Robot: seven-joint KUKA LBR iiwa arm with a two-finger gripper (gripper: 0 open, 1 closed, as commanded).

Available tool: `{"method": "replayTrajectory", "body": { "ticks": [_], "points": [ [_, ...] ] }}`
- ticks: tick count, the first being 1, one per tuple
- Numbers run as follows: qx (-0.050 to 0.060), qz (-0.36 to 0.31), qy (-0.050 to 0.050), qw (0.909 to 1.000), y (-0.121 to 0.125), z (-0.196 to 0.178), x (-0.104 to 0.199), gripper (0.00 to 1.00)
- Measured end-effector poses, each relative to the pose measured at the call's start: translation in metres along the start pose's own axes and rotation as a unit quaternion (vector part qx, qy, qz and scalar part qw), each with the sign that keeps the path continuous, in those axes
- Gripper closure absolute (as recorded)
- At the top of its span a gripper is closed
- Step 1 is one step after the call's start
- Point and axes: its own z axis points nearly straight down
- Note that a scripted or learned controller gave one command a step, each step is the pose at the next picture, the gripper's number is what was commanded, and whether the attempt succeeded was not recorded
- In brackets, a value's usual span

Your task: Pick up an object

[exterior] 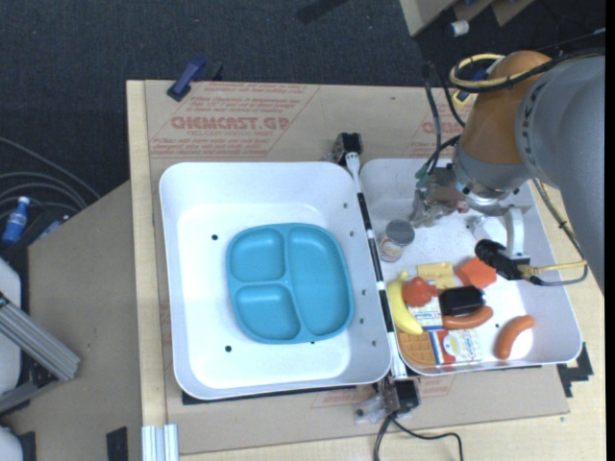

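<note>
My gripper (432, 205) hangs low over the back left part of the right bin (557, 339), under the grey arm with its orange band (500, 113). Just in front of it and a little left stands a small jar with a grey lid (396, 237). Toy foods lie further forward in a cluster: a banana (401, 312), a red tomato (417, 291), a yellow slice (434, 272), an orange piece (476, 273), a black piece (461, 301), a long sausage (467, 320), a short sausage (514, 336) and a waffle-like card (444, 350). Nothing shows in the gripper.
The left bin (192, 209) holds a blue divided plate (288, 283). A black clip (349, 148) sits at the back where the bins meet. Cables (452, 84) trail from the arm. A blue item (187, 80) lies at the bench's back left corner.
</note>
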Motion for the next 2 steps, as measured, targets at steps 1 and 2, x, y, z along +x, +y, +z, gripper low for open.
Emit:
{"method": "replayTrajectory", "body": {
  "ticks": [1, 2],
  "points": [
    [0.000, 0.000, 0.000, 1.0000, 0.000, 0.000, 0.000, 0.00],
    [-0.001, 0.000, -0.001, 1.0000, 0.037, 0.010, -0.023, 0.00]
  ]
}}
